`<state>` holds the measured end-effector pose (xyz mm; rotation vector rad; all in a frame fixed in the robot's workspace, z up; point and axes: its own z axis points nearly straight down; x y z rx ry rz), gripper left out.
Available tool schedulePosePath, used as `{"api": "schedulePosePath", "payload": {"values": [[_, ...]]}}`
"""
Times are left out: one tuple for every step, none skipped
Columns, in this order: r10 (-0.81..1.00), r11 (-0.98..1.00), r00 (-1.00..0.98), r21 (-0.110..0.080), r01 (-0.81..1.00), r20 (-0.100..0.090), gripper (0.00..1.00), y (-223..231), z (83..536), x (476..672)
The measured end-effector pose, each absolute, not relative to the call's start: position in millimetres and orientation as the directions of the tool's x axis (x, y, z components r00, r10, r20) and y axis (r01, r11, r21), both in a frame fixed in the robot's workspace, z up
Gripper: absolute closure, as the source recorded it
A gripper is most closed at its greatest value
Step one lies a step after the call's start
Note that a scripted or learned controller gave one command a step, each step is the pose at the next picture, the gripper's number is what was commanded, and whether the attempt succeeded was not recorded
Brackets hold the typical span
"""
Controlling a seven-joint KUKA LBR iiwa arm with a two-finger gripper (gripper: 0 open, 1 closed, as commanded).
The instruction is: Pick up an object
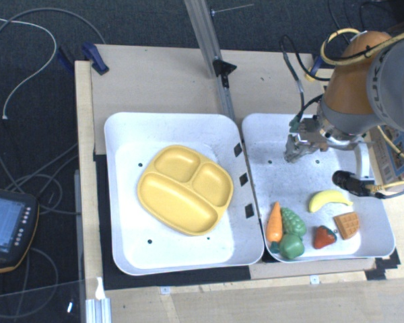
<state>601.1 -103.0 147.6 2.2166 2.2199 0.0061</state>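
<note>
In the right bin (pixel 269 173) several toy foods lie along the near edge: an orange carrot (pixel 275 222), green grapes (pixel 293 221), a green pepper (pixel 291 247), a red strawberry (pixel 324 237), a brown waffle piece (pixel 347 225) and a yellow banana (pixel 328 199). My gripper (pixel 299 147) hangs over the far middle of this bin, well above and behind the foods, with nothing visible between its fingers.
The left bin (pixel 121 180) bears a yellow divided plate (pixel 184 188). A grey metal pole (pixel 203 25) slants up from between the bins at the back. Cables loop over the floor at left, and a tablet (pixel 7 227) lies at the far left.
</note>
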Motion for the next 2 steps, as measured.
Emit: {"api": "schedulePosePath", "payload": {"values": [[1.0, 0.001, -0.001, 0.008, 1.0, -0.001, 1.0, -109, 204, 611.3], [1.0, 0.002, -0.002, 0.006, 1.0, -0.001, 1.0, -108, 241, 612.7]]}}
